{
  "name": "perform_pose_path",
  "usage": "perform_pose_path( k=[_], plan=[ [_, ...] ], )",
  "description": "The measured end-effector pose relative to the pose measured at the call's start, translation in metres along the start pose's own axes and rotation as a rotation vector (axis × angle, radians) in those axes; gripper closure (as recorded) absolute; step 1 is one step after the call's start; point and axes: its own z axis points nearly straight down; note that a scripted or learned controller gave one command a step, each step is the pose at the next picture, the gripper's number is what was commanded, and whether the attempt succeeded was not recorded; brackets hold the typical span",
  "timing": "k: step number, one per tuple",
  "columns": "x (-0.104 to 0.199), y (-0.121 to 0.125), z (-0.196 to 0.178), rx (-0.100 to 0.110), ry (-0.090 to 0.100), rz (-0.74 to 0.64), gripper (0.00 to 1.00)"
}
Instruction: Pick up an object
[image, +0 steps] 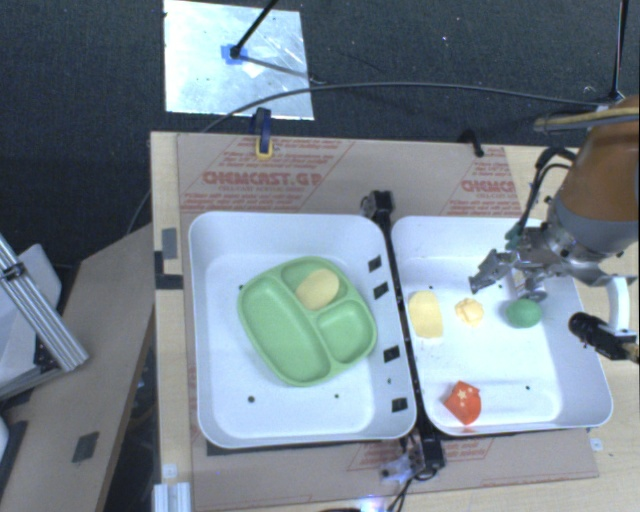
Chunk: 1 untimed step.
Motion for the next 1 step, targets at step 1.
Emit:
perform_pose_path(
  k=[1],
  plan=[
    [0.0002, 0.0026, -0.006, -0.012, -0.002, -0.002, 0.0]
  ],
)
